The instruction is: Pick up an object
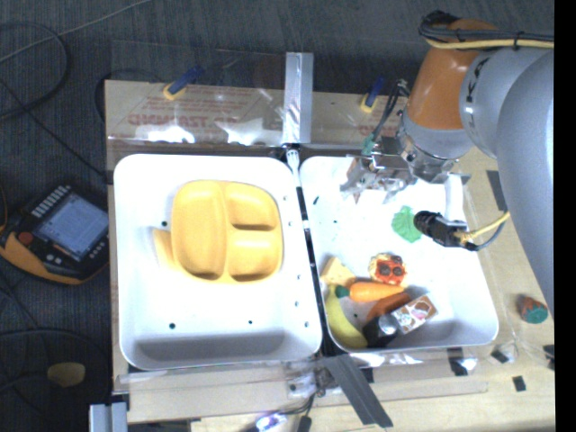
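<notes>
Hanging over the rear part of the right bin [346, 232], the gripper [374, 185] points down at bare white floor; whether the pincer is apart or together cannot be told, and nothing is seen in it. Nearest, just to its front-right, lies a small green piece [405, 224], apart from the gripper. Farther toward the front sits a small orange-red item with dark spots [389, 266], then a carrot [376, 291] with its long axis running roughly left to right. A banana [340, 319] curves along the bin's front-left corner, its long axis running mostly front to back. A dark bottle with a printed label [402, 316] lies slantwise against the carrot's front side. These front items crowd one another, touching or overlapping. The arm [517, 97] enters from the right, its orange band [441, 84] above the wrist, bending down to the gripper. The left bin [144, 318] holds a yellow divided tray [225, 228]. A handheld control pendant [58, 234] lies on the floor to the left.
</notes>
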`<state>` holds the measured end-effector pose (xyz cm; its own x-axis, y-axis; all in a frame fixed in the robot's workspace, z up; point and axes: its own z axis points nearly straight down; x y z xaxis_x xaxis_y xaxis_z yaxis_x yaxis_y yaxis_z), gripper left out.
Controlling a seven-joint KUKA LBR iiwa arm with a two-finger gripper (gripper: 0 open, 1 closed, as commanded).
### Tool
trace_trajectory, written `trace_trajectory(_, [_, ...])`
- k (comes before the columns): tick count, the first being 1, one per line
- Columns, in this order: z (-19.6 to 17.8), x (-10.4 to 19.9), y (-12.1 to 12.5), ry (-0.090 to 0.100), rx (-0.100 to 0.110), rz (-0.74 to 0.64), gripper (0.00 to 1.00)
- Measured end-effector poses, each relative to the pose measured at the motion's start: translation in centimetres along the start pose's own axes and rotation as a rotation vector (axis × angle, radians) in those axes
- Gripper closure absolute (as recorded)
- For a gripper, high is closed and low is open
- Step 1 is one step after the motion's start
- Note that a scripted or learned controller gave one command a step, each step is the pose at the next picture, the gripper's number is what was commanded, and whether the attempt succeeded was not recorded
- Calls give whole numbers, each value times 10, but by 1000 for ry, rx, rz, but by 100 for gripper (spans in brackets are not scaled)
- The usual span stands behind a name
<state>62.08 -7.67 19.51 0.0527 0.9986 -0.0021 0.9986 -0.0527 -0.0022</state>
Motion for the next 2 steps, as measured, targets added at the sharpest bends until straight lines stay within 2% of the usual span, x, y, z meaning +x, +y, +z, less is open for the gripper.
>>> trace_trajectory(1, [0, 0, 0, 0, 0, 1, 0])
trace_trajectory(2, [95, -36, 16, 1, 0, 86, 0])
